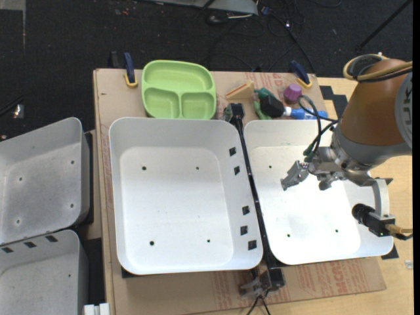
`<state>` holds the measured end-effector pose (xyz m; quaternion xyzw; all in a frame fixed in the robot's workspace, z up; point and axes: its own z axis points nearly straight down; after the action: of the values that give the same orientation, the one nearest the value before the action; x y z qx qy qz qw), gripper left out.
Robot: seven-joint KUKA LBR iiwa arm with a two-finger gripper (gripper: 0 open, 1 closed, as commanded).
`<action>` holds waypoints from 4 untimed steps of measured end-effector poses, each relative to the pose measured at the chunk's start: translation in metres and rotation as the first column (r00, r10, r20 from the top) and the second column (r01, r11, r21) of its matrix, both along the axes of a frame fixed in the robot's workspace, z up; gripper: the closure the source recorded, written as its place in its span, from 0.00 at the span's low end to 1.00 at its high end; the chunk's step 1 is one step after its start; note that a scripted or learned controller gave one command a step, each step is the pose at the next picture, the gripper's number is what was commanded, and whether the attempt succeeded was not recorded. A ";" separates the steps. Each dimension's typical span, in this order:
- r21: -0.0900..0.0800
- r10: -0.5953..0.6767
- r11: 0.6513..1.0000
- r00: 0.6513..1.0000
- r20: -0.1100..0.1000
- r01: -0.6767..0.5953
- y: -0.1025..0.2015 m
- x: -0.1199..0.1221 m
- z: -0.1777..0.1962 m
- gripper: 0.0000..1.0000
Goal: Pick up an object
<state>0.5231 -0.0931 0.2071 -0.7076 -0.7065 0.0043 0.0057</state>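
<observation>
The claw [308, 177] is hanging over the right bin [289, 241], its two fingers [293, 176] spread apart with nothing between them. The white floor beneath it is showing only small dark dots. The loose objects are lying well apart from the claw, on the table [105, 97] past the bin's far rim: a purple piece [293, 93], a green toy [266, 102], a blue piece [303, 114] and a tan block [239, 90]. A green divided tray [178, 90] is sitting beyond the left bin [131, 195].
</observation>
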 end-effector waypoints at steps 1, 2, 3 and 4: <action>-0.001 0.002 1.000 1.000 0.013 -0.002 0.000 0.003 0.006 0.00; -0.001 0.000 1.000 1.000 0.011 0.000 -0.003 -0.003 -0.054 0.00; -0.001 0.000 1.000 1.000 0.012 0.000 -0.010 -0.010 -0.101 0.00; -0.001 0.000 1.000 1.000 0.012 0.000 -0.009 -0.010 -0.115 0.00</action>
<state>0.5133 -0.1026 0.0917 -0.7076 -0.7066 0.0005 0.0010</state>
